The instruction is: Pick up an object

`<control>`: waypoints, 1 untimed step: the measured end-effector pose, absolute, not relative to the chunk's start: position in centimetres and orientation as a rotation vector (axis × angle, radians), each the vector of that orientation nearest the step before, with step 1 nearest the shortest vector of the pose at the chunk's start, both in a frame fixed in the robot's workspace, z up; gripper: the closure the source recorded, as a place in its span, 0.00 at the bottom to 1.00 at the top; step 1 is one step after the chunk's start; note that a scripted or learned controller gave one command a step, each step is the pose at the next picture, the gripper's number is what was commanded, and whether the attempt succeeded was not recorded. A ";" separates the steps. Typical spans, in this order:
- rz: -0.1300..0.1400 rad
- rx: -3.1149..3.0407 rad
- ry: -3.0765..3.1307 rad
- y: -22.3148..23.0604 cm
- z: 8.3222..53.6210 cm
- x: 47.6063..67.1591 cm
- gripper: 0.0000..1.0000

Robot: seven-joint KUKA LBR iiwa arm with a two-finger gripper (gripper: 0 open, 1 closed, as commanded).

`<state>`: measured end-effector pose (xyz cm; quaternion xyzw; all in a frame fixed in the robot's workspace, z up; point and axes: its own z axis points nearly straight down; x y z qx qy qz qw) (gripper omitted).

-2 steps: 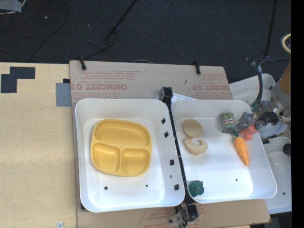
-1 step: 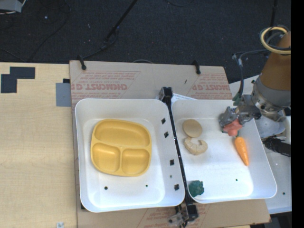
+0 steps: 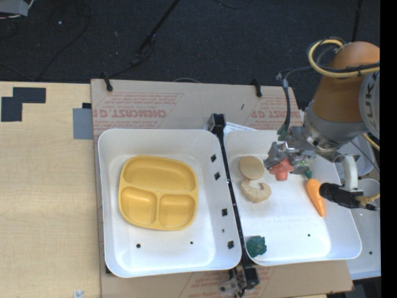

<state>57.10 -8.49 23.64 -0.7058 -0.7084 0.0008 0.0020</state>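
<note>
Fingers on the gripper (image 3: 286,160) hang right over a small red piece (image 3: 282,171) in the right bin (image 3: 347,244), their spread impossible to tell, with 1 carrot (image 3: 316,197) nearer and the orange-banded arm (image 3: 347,92) rising beyond.

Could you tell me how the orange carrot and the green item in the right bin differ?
The carrot is long, tapered and bright orange; the green item is small, lumpy and dark green. The carrot lies near the right bin's right side, close to the gripper; the green item sits alone in the bin's front left corner. Both rest on the bin floor, and neither is held.
</note>
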 end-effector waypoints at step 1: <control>0.000 -2.213 -2.226 -3.2 24.3 58.4 1.00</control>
